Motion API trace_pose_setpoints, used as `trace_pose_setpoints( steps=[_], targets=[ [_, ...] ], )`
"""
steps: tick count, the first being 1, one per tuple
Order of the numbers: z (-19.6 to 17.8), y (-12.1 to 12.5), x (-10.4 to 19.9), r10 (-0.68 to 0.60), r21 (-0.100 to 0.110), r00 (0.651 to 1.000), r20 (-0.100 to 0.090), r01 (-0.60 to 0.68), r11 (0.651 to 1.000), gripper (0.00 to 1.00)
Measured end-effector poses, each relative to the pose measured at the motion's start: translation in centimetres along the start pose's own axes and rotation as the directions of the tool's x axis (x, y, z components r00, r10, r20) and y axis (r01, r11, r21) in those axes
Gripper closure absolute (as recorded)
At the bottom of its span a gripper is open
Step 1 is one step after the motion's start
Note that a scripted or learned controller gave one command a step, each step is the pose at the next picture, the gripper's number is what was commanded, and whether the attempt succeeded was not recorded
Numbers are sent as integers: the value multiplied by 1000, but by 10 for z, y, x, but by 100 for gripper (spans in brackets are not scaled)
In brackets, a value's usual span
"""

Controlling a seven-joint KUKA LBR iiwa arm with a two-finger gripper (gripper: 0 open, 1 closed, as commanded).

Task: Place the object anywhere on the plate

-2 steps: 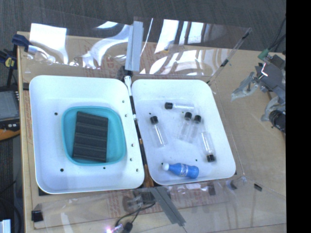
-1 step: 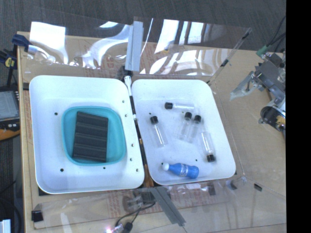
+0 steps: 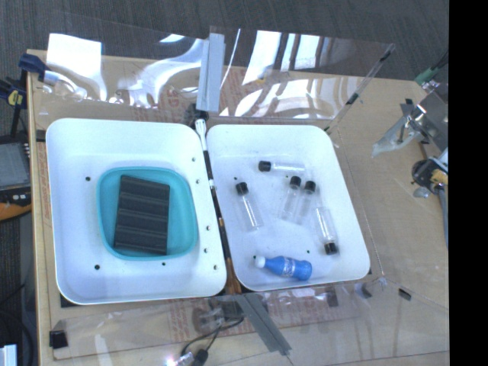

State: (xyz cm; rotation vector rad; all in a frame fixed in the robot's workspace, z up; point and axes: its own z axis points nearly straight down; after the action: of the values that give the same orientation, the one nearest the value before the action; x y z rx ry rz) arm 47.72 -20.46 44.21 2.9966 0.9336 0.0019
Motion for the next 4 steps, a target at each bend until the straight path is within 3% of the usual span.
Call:
trace_pose_setpoints(
  steps=[2,3,4],
  targets=[
    [0,5,-4,256,-1,967,-1,-256,967,0],
    [0,5,-4,381,-2,925,-2,-381,925,0],
    [0,5,-4,385,-1,923,-1,-385,923,0]
  ],
)
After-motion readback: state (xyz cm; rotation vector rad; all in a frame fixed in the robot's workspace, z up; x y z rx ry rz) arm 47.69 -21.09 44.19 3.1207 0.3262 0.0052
